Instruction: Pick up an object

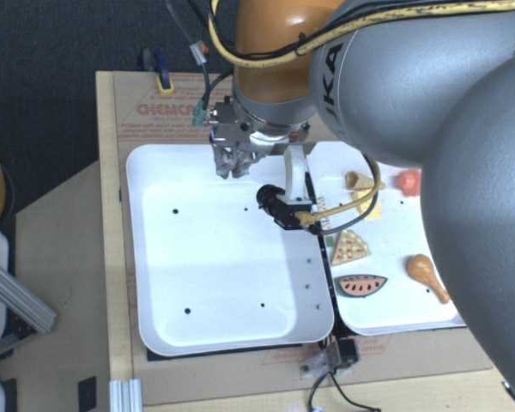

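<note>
Red lettering on the brown board [167,110] behind the bins is too faint to read, and part of the KUKA name shows on the arm [412,67]. The arm reaches in over the right bin [403,320], wrist bent down, with the gripper [233,168] over the left bin's [215,264] far edge. Whether it holds anything I cannot tell. Right of the gripper and nearer the camera lie a waffle piece [351,247], a watermelon slice [361,285], a drumstick [427,275] and a red piece [408,179].

The grey arm [429,101] sweeps in from three o'clock toward twelve, its orange band [279,28] at the top centre — the wrist points down below it. The gripper [232,166] hangs beneath, at about eleven o'clock from centre — fingers too dim to read.
</note>
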Robot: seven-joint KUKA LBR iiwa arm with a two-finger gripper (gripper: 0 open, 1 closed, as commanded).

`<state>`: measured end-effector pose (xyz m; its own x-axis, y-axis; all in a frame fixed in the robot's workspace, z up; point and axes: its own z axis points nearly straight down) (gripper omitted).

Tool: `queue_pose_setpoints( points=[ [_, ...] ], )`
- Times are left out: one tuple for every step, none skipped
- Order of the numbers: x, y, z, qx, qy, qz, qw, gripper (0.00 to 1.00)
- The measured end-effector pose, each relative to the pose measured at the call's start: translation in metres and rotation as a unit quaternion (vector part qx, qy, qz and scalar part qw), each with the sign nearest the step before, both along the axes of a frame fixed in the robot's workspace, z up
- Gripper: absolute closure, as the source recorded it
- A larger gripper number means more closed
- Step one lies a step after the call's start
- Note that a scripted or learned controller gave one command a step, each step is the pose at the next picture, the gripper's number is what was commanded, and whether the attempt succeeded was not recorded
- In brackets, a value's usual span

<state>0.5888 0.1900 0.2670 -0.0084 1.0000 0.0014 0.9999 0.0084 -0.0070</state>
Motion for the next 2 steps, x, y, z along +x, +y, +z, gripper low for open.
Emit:
queue_pose_setpoints(
  points=[
    [-0.012,0.037,-0.006,-0.0006,-0.001,-0.002,1.0,1.0],
    [-0.009,-0.056,0.056,-0.0013,-0.007,-0.009,0.9999,1.0]
  ],
)
